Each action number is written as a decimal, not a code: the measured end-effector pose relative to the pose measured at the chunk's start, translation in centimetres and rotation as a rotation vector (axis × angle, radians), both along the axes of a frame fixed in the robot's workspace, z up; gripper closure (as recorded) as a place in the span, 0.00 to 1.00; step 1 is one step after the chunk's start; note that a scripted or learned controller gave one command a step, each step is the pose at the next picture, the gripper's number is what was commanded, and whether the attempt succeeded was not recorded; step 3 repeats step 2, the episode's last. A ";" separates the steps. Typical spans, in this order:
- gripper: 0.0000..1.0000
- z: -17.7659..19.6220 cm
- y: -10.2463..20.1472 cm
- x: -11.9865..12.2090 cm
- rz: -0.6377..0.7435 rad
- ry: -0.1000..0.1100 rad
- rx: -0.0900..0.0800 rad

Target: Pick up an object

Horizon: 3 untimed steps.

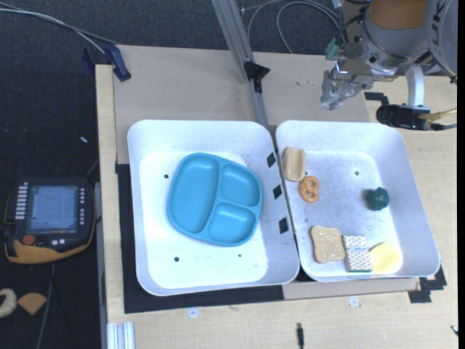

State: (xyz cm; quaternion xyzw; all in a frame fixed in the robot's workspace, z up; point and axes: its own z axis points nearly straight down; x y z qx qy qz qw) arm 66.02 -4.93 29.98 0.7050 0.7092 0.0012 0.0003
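Overhead view of my workspace. A pale wooden desk (182,78) stands on dark carpet (43,86) and carries two shallow white bins side by side. A handheld control pendant (49,217) lies on the carpet past the desk's left edge, and a metal strut (234,27) slants in across the desk's far edge.

The left bin (145,267) holds a blue divided plate (215,198), which lies flat with its long axis running from the bin's far-left towards its near-right.

The right bin (407,166) holds six small objects. A tan bread-like piece (293,163) lies at the far-left corner, long axis pointing away from the near edge. Just beside it towards the near edge is a pretzel (309,189). A dark green lump (376,198) sits near the right wall, well apart from the others. Along the near edge lie a toast slice (328,243), a checkered block (356,253) and a yellow piece (386,257), the block touching its yellow neighbour.

My end effector (336,93) hangs over bare desk beyond the right bin's far edge, clear of every object. It is blurred and seen nearly end-on; I cannot tell its state. My arm (407,13) is cut off by the frame's top and right edges.
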 end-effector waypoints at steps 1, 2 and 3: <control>1.00 -0.5 5.0 0.1 0.000 0.003 0.001; 1.00 -2.8 10.3 -1.0 0.000 0.006 0.001; 1.00 -2.8 10.3 -1.0 0.000 0.006 0.001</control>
